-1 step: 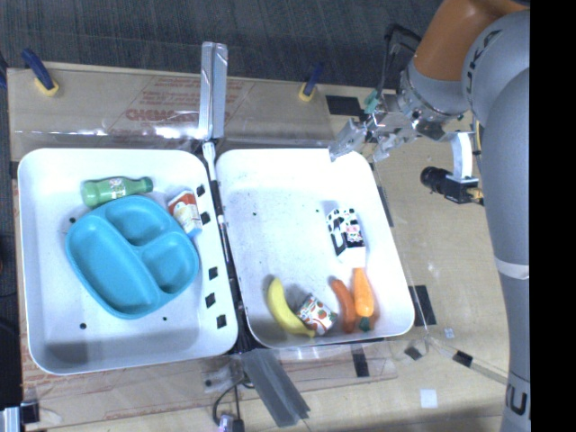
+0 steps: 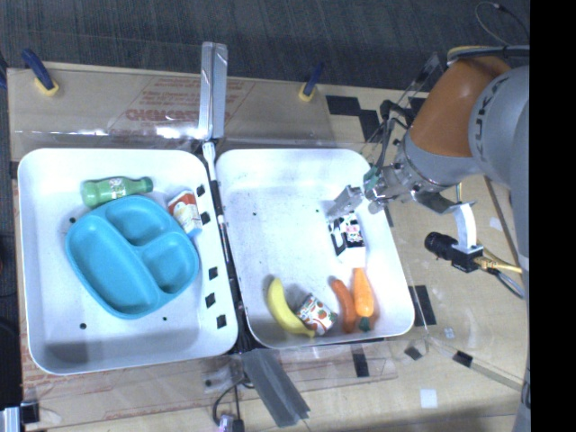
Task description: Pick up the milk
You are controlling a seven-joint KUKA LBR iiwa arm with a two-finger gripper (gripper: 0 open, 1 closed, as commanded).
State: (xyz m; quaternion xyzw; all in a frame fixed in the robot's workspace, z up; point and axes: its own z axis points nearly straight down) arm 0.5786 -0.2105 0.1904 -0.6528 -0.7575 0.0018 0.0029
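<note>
The gripper (image 2: 346, 202) hangs over the right bin (image 2: 270, 174), its tips just above the milk (image 2: 347, 234); whether they are apart or together I cannot tell. The milk, one small black-and-white carton, lies near the bin's right wall, long axis running roughly up-down. Below it sit one banana (image 2: 283, 306), one can (image 2: 316, 313) and two carrots (image 2: 361, 292). The left bin (image 2: 36, 268) holds one blue tray (image 2: 131, 255), one green bottle (image 2: 115, 188) and one carton (image 2: 184, 211).

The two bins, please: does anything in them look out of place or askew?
Nothing is spilled or damaged. The green bottle lies on its side by the blue divided plate in the left bin.
</note>
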